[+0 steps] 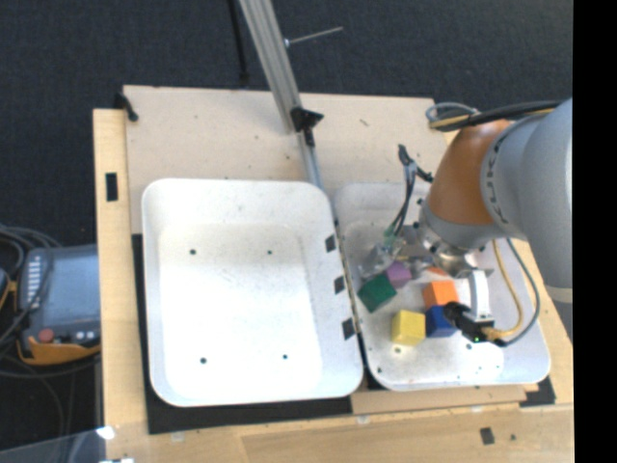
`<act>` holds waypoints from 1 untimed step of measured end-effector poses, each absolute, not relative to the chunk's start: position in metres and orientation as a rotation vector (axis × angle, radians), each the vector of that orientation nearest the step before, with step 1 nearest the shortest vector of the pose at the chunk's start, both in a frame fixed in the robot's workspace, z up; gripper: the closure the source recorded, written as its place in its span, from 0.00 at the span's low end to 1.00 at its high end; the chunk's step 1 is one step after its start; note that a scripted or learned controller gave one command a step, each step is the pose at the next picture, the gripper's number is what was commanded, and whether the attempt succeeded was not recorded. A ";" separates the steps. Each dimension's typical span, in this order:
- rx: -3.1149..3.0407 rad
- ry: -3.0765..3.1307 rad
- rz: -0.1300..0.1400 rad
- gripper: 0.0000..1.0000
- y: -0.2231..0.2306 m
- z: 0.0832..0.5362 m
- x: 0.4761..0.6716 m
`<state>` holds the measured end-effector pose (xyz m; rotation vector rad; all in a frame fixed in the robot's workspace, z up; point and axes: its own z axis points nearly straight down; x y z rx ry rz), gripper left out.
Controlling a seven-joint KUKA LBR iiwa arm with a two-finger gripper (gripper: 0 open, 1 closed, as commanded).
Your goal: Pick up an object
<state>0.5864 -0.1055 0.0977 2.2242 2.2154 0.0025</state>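
We take the yellow block (408, 327) as the likeliest thing to lift: it sits in the right bin (521, 363), toward that bin's near edge, and it has the most bare floor around it. It looks like a small, rigid cube, light enough to judge by its size, with flat faces that should give a firm hold if we close across two opposite sides; its smooth surface may slip if we catch only a corner. Just beside the yellow block, on the arm's side, lies a blue block (440, 319), touching or nearly so, and above that an orange block (442, 291). Up and away from the yellow block sit a green block (377, 291) and a purple block (397, 274), close together. The gripper (424, 258) hangs over this cluster, above the yellow block; whether it is spread or closed we cannot tell from here. Beyond the yellow block, across the divide, lies the left bin (154, 210) on the tabletop (212, 123).
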 end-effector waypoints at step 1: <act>2.225 2.206 0.007 1.00 -0.107 0.109 0.587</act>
